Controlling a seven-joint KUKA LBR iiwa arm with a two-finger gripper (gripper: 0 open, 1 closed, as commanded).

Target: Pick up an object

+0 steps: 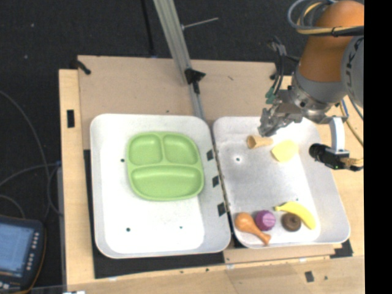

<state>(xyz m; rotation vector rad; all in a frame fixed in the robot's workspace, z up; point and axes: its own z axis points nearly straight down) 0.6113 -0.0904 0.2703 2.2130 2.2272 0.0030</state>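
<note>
The gripper (268, 127), its opening impossible to judge, is hovering just above a small tan block (259, 142) lying near the right bin's (318, 182) far edge, risking nudging it aside against the neighbouring yellow piece (285, 151).

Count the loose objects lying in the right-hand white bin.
6: a small tan block and a pale yellow piece near the gripper; an orange pear-shaped toy, purple ball, brown round piece and yellow banana along the near edge.
</note>
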